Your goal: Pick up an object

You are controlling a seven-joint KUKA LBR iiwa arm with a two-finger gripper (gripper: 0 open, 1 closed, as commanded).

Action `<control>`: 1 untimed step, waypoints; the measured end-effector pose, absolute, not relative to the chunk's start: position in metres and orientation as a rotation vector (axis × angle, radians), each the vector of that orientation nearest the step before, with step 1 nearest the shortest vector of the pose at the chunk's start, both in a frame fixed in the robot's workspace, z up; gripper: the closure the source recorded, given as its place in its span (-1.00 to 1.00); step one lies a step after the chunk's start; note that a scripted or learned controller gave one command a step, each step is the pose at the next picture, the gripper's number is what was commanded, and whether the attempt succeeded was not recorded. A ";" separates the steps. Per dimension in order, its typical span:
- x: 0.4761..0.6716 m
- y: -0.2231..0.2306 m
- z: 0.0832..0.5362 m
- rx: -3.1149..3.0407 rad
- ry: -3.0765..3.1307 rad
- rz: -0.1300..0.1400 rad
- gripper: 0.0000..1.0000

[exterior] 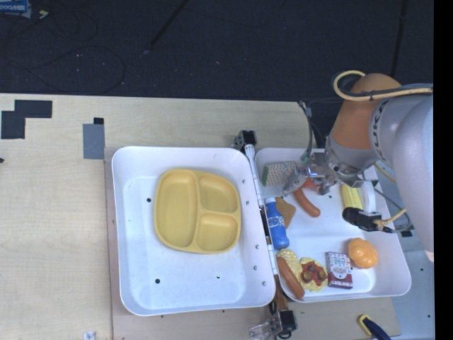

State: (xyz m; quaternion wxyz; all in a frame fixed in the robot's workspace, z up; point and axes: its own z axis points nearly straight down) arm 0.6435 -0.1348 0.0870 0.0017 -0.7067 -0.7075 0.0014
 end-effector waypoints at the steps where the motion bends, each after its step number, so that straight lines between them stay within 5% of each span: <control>1: 0.644 -0.135 0.096 -2.213 -2.220 0.006 1.00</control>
